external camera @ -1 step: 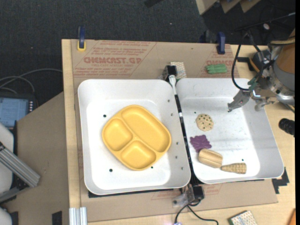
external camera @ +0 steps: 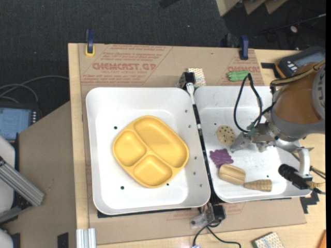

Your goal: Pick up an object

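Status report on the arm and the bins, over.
Gripper low in right bin, nothing seen between fingers. Cookie, purple piece beside it, ungrasped. Black cable loops overhead.

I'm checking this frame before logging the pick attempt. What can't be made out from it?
- Gripper, camera view: small and blurred under the wrist; whether the jaws are open or shut, or hold anything, cannot be told.
- Right bin: its right part is hidden by the arm.
- Cookie, purple toy, bread roll, cone: too small for detail.
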You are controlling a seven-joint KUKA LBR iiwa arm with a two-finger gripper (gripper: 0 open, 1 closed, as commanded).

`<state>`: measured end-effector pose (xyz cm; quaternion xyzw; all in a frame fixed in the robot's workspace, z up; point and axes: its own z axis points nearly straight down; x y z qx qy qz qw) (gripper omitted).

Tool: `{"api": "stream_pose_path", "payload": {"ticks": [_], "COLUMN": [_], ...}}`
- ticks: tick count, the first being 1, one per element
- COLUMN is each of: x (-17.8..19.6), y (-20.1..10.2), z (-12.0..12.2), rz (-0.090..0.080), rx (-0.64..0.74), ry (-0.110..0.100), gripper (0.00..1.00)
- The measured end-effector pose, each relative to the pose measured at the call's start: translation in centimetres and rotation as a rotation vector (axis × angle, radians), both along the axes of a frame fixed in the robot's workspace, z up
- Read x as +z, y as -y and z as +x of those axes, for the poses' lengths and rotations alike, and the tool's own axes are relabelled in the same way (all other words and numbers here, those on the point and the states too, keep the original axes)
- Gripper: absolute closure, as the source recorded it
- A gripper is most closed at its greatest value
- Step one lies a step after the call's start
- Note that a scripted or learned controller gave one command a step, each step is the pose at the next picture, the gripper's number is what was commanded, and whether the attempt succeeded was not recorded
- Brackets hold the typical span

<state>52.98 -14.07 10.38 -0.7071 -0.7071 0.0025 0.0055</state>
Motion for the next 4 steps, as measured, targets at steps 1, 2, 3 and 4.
{"api": "stream_pose_path", "payload": {"ticks": [1, 2, 3, 4], "x": [-2.0, -1.8, -2.0, -1.9], "y": [-3.9, -2.4, -2.7, -2.6], "z": [7.6, 14.0, 2.3, 5.6], "rz": [-0.005, -0.007, -0.002, -0.006], "rx": [0.006, 0.003, -0.004, 0.001], "ry": [0.017, 0.019, 0.001, 0.015], "gripper": [0.00, 0.00, 0.00, 0.00]}}
